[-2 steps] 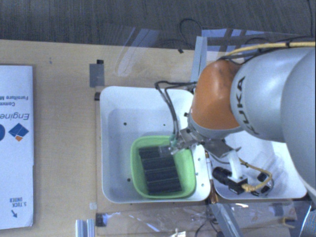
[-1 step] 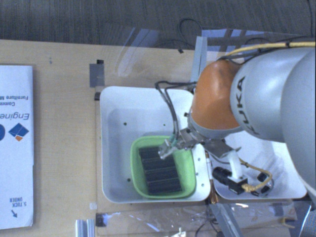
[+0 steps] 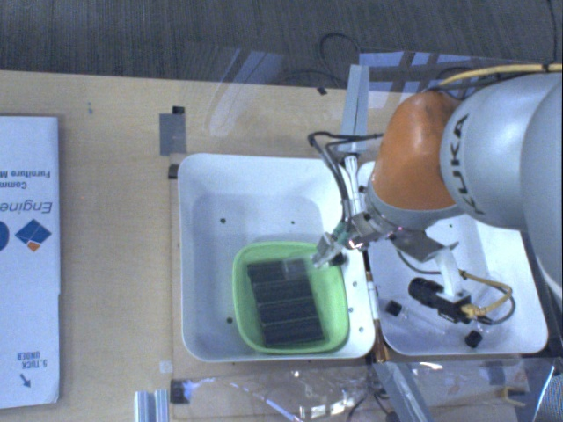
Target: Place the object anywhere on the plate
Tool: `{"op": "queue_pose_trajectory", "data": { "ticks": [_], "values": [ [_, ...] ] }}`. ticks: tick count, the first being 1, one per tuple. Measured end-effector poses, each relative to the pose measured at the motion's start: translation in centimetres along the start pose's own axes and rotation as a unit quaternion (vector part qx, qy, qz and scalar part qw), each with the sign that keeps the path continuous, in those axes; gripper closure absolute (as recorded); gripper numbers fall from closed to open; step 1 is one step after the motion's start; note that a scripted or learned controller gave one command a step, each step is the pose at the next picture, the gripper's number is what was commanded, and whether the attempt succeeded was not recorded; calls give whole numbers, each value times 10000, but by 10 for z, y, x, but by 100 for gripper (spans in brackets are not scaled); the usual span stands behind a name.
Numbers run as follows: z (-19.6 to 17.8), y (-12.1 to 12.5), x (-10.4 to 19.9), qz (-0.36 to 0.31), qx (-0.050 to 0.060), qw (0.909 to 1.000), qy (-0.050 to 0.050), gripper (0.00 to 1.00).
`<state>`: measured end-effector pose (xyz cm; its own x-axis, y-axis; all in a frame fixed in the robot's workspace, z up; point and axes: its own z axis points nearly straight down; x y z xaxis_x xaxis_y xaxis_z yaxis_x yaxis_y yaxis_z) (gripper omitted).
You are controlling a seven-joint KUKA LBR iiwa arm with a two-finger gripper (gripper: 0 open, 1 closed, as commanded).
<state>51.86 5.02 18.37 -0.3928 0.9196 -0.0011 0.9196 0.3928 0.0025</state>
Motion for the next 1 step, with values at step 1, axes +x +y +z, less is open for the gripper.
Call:
{"op": "queue_pose_trajectory", "data": {
  "ticks": [1],
  "values": [
    [0,-5,56,30,8,10000,7,0]
  ]
}}
